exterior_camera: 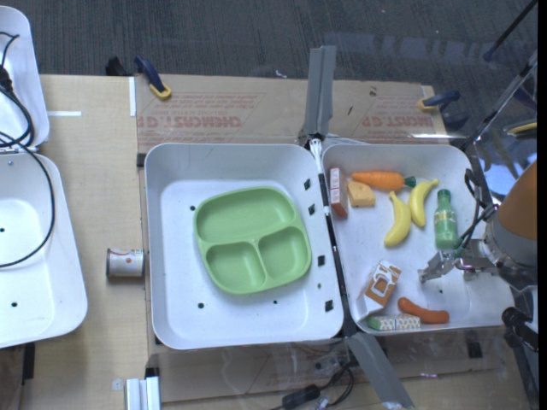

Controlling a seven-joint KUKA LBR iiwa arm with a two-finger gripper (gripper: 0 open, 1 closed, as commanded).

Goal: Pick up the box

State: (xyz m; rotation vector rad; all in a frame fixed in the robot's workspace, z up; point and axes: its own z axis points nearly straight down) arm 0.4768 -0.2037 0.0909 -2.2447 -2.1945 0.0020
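Orange-white box [382, 284] just left of end effector [435, 270]

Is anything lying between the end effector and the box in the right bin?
Nothing visible. The end effector sits just right of the box, with bare bin floor between them. The sausage lies below that path, the bottle above it.

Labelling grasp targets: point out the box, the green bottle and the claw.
box [382, 284]: camera view, middle of its orange and white top face.
green bottle [444, 222]: camera view, middle of its body.
claw [430, 273]: camera view, at the finger ends, right of the box.
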